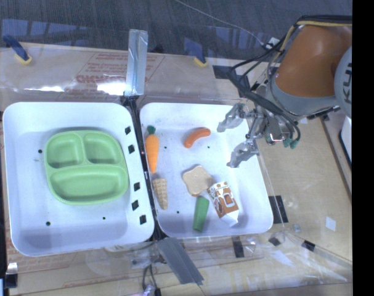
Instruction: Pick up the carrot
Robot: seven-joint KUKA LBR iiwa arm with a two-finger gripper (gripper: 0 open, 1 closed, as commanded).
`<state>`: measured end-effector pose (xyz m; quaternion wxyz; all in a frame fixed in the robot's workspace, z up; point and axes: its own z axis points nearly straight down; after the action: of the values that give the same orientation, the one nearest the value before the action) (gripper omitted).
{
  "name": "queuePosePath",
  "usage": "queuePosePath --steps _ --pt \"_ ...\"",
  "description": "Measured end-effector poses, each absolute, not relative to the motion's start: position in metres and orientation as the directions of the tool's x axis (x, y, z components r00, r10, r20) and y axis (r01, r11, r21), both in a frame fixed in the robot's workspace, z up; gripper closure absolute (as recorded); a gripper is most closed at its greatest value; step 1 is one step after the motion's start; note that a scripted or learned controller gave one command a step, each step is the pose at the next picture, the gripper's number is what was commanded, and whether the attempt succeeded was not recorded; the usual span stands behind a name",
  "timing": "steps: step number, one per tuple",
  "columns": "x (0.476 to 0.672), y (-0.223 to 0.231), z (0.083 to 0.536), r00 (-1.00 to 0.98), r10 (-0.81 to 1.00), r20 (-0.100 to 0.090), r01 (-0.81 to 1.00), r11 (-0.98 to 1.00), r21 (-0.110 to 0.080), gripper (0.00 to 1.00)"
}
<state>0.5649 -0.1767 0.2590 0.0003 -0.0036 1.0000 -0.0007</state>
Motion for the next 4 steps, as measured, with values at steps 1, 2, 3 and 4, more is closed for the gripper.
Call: queuePosePath --steps 1,2,3,4 --pt "0.573 -0.132 0.091 -0.993 0.121 0.000 0.121 0.993 0.001 0.00" --pt "0.575 -0.131 0.103 -0.994 0.112 -0.004 0.112 0.994 -0.001 1.00" --pt "0.626 -0.067 0.197 -0.996 0.092 -0.010 0.092 0.996 0.001 1.00" --pt "0.636 -0.043 0.198 -0.893 -0.450 -0.005 -0.450 0.893 -0.002 1.00"
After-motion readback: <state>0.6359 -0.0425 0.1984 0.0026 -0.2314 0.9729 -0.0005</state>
